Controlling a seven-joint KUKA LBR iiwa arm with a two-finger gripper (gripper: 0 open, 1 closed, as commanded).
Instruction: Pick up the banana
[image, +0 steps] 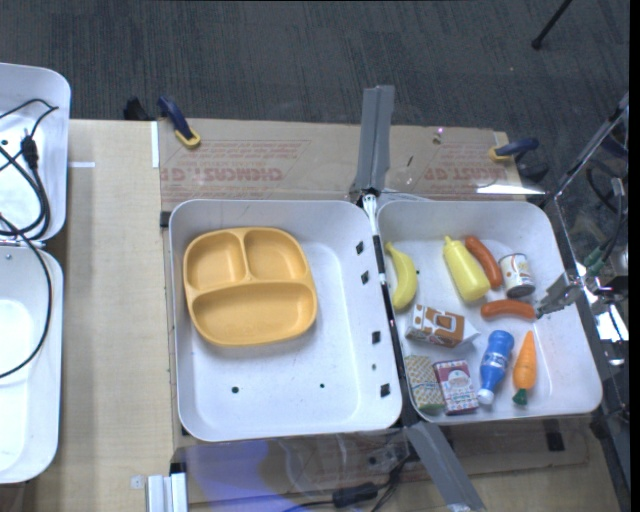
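Plate (250, 285), orange and three-sectioned, sits alone in the left bin (200, 400). Right bin (575, 395) holds all the clutter. Banana (402, 275) lies at that bin's far left, just beside the divider wall, long axis running roughly up-down in the view with a slight curve. Below it, near but apparently apart, a small brown carton (436, 325); lower still two flat packets (442, 387). Moving right: yellow bottle (465, 268), two sausages (492, 285), a can (516, 274), blue bottle (495, 362), carrot (525, 365).

Gripper (556, 297) hangs at the bin's right edge, near the lower sausage's end (too small and blurred to say whether it is apart or together, and nothing is visibly between it). Banana lies well to its left, across the whole bin.

Judgement: the reach must cross over the yellow bottle and sausages; the wall crowds the banana's left side, so closing across its short width looks tight.
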